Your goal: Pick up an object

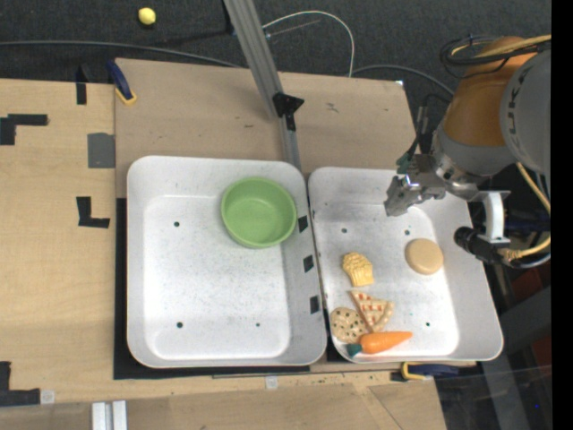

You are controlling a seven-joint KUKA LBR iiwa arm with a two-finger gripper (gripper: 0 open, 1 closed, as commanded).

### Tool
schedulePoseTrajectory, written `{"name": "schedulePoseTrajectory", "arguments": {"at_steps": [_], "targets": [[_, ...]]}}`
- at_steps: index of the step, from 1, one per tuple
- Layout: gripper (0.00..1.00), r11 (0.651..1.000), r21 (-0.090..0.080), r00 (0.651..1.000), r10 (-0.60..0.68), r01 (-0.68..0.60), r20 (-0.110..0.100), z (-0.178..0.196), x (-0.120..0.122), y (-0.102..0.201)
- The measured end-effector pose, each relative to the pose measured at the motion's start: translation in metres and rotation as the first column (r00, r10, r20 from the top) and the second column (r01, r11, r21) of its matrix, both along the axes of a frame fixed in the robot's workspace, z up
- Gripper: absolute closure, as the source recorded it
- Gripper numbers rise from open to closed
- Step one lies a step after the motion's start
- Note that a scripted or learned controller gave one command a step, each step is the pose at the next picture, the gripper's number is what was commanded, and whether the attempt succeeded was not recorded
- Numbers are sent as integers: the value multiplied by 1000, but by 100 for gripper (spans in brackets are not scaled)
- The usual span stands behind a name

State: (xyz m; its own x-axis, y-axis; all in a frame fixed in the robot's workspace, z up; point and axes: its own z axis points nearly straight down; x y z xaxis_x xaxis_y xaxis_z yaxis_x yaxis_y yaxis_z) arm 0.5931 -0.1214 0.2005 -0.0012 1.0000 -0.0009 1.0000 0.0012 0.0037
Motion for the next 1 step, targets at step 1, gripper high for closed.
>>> {"name": "schedulePoseTrajectory", "arguments": {"at_steps": [1], "targets": [[100, 1000, 0, 1000, 1, -1, 0, 44, -2, 5]]}}
